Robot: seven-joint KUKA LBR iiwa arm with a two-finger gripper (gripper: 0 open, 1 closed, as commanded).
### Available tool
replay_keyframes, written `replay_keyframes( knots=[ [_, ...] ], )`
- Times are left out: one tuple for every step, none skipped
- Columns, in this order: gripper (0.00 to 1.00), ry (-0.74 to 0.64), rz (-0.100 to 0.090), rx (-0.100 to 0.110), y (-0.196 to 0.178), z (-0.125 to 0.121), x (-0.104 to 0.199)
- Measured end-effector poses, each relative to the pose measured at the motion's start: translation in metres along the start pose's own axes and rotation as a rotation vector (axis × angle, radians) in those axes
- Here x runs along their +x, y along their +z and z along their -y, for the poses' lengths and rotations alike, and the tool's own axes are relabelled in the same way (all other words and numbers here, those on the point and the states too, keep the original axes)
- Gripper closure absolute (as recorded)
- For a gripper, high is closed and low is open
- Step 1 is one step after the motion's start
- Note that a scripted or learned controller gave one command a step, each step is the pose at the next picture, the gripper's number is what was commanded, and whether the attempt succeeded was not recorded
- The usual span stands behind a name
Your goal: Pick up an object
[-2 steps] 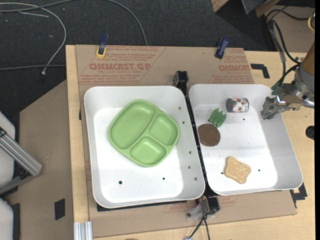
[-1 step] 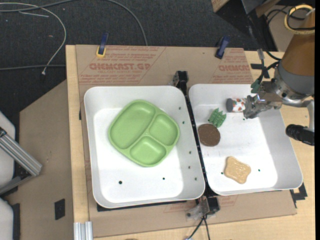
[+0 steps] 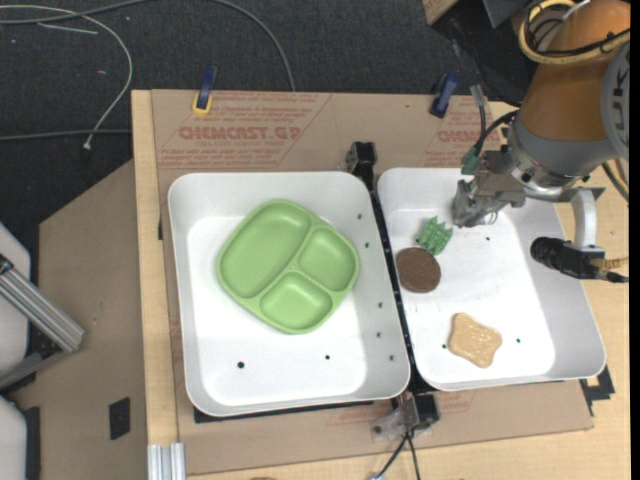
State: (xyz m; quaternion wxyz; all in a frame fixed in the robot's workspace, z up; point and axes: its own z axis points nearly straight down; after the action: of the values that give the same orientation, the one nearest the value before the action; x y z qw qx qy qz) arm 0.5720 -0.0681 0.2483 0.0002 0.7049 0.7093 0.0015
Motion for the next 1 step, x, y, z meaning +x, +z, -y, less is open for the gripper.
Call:
replay_keyframes(
  knots=[
    [1.00, -0.001, 0.000, 0.002, 0.0128, -0.0135, 0.0573]
  ],
)
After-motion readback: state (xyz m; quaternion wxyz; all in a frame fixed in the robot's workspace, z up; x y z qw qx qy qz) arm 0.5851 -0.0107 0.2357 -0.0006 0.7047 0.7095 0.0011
